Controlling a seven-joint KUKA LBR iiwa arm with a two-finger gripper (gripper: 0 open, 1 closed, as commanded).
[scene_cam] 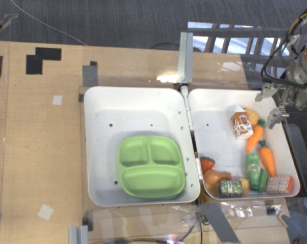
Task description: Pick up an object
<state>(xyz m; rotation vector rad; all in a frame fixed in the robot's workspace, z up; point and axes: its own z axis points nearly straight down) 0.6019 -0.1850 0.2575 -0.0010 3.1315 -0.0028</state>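
Two shallow white bins sit side by side on the pale wooden counter, which carries black square markings near its far left corner. Within the left white bin lies a light green plastic divided plate with three compartments, set toward the near right part of that bin, close to the divider between the bins. Across the divider, the right white bin holds a scatter of toy food, mostly along its near and right sides. At the near left corner of it a small red strawberry-like piece touches an orange-brown rounded toy, and just beside these lies a small can with a green label on its side. Farther back stands a small orange and white carton, with a yellowish piece just behind it and an orange toy carrot leaning below it. A second orange carrot lies to the right, beside a green bottle-shaped toy, and a pink and white box rests in the near right corner. Above the far right rim of this bin hovers the grey arm's hand, its dark fingers slightly apart with nothing between them, just beyond the carrots.
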